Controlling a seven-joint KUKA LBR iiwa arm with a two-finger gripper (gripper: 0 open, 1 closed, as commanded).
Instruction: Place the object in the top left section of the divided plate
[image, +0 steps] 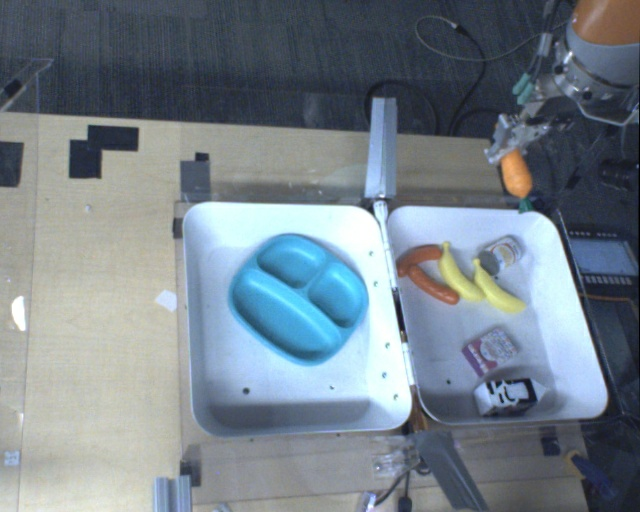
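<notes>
1. You see the jaws closed on a small orange carrot (516, 174), which hangs from the gripper (510, 145) just past the far edge of the right bin (575, 300), above the bench (110, 300) near that bin's far right corner.
2. You find the arm (600, 40), grey with its orange band, at the top right corner of the view, reaching down to the gripper.
3. You see the blue divided plate (298, 297) in the middle of the left bin (210, 330), lying at a slant, with two smaller sections toward the bin's far edge and one long section toward its near edge.
4. The carrot is well apart from the plate, with the wall between the two bins lying between them.
5. In the right bin, you see a red sausage (425, 274) near the left edge, with two yellow bananas (480, 280) just beside it and a small silver can (499, 254) touching the farther banana.
6. Toward the near edge of that bin, you see a pink packet (490, 349) and, closer to the near right corner, a black and white carton (508, 395).
</notes>
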